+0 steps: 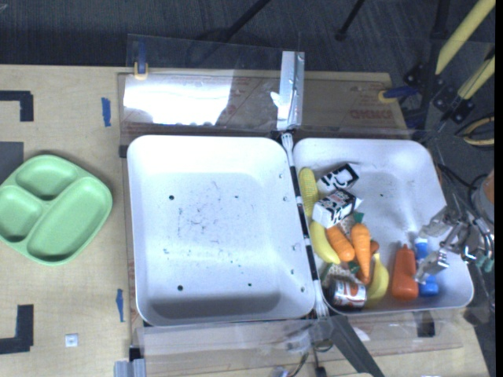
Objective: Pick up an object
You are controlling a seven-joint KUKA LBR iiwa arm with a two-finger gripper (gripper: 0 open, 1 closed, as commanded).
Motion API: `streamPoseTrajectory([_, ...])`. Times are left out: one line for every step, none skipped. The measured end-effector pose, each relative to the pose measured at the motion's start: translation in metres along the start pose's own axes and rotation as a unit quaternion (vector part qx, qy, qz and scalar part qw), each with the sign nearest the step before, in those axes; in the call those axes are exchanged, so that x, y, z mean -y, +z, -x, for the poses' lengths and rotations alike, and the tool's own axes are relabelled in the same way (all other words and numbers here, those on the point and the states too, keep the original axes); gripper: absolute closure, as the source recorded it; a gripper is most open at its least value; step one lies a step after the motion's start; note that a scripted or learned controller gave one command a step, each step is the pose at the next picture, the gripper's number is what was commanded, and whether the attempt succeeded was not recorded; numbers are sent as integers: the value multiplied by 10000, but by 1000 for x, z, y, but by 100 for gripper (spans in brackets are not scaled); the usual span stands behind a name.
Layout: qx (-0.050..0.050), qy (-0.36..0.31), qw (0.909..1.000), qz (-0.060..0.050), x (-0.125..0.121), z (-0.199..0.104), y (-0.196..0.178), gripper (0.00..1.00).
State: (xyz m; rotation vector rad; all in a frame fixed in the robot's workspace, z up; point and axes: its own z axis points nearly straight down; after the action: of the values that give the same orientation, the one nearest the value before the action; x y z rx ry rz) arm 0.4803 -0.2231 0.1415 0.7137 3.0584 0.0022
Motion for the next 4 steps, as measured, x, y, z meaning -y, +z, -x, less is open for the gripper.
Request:
streamPoseTrajectory([25, 215, 9998, 2, -17, 8, -55, 0])
streamPoseTrajectory([7, -1308, 9914, 0, 0, 0, 4, 0])
streamPoseTrajectory([33, -3265, 9452, -2, -5, 9, -61, 0])
streamPoseTrajectory([4, -3999, 9166, 3, -4, 6, -26, 0])
